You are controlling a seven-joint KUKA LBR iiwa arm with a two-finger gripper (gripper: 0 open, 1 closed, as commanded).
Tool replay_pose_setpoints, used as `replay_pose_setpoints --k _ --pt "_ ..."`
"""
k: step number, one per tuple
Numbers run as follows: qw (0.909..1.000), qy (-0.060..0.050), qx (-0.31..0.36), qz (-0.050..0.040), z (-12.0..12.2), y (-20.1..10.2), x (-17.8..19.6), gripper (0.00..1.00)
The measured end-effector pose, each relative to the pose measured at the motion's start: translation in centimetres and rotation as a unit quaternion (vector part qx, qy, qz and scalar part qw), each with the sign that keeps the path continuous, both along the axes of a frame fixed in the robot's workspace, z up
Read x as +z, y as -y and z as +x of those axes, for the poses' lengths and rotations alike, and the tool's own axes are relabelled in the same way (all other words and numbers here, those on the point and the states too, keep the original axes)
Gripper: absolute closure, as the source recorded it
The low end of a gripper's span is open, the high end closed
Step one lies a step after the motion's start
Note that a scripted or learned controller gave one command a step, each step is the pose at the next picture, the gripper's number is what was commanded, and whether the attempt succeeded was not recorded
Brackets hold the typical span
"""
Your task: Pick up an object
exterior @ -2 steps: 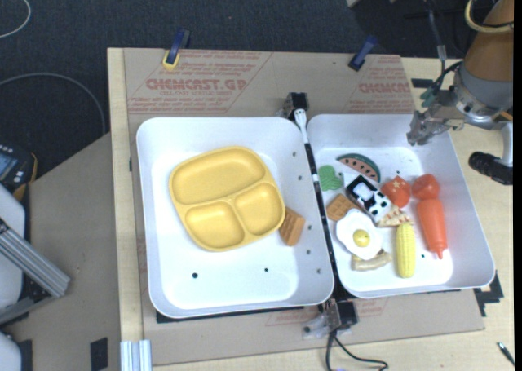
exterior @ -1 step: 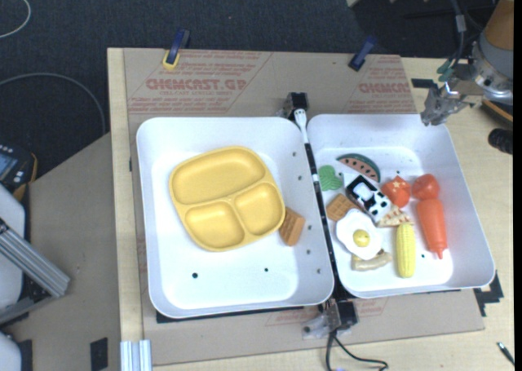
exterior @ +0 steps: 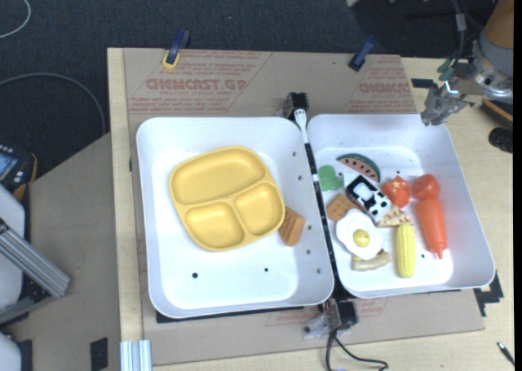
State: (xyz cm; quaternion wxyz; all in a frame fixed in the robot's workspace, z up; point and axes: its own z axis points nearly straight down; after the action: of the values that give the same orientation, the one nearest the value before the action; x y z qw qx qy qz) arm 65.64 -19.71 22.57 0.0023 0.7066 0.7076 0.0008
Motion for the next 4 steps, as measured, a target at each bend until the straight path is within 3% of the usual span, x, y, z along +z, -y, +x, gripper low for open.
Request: replay_pose_setpoints --k 2,3,4 --pt "1.0000 -0.003 0.002 0.0028 -2.8 -12.0 1.2 1.00" --pt "1.0000 -0.005 0.002 0.0026 -4.2 -16.8 -1.0 1.00" --pt "1.0000 0.000 0.001 0.0015 -4.1 -18.5 0.7 1.00"
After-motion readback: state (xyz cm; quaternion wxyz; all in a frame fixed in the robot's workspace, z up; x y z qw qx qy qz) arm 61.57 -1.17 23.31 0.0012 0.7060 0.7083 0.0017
